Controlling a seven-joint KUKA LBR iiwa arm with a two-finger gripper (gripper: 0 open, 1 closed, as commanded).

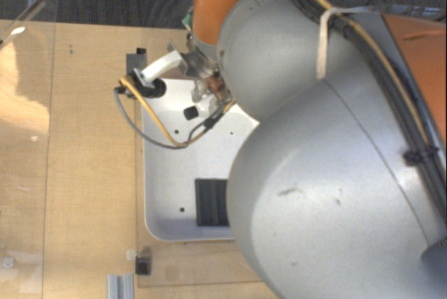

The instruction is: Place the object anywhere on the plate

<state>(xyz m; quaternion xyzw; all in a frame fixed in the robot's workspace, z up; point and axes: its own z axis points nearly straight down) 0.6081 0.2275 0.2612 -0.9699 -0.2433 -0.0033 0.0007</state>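
You have the gripper (198,100) at twelve o'clock over the white bin (162,221) (whether it is parted or closed, you cannot tell), with a dark rectangular object (210,202) at six o'clock on the bin floor.

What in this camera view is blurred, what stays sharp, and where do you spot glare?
Camera view: the grey arm looms close and soft-edged, covering much of the frame; the white bin and its dark rectangle look fairly sharp; pale glare streaks the wooden bench at left; the hand sits partly in the arm's shadow.
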